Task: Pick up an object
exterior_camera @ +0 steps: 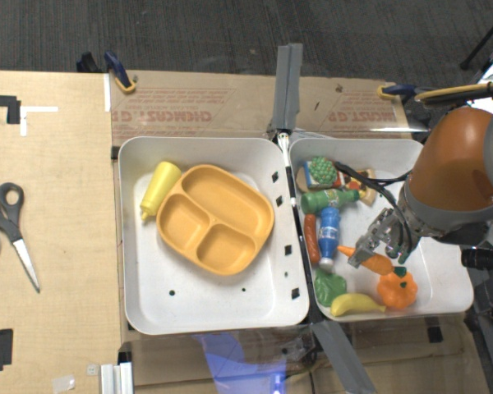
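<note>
At lower right, the gripper [376,251] hangs low in the right bin [444,300], fingers narrow around a carrot [376,262], hemmed by the blue bottle [328,234] and pumpkin [397,289]. The left bin [140,302] keeps open floor below its yellow tray [215,217].

Glossy plastic tray [215,218] — matt cardboard [197,109]

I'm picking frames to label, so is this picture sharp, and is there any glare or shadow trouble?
Camera view: lighting even, yellow plate and scissors crisp; shadows soft; the hand looks slightly blurred; a bluish reflection sits on the floor patch below the left bin.
</note>
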Robot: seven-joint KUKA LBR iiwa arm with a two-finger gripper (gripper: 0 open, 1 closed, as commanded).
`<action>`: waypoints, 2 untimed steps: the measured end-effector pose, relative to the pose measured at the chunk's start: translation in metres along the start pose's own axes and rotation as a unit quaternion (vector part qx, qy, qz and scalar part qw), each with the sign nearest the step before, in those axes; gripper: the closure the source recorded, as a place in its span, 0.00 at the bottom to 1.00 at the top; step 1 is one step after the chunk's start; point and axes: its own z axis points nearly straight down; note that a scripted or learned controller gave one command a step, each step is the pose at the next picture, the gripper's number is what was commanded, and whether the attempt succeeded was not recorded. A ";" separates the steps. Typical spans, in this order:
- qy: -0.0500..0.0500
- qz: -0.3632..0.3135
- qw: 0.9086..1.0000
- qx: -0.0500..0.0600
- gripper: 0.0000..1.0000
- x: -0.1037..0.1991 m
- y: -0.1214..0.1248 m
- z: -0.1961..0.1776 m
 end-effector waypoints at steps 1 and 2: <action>-0.001 0.054 0.999 0.000 1.00 0.035 0.024 -0.116; -0.001 0.100 0.995 0.000 1.00 0.060 0.060 -0.129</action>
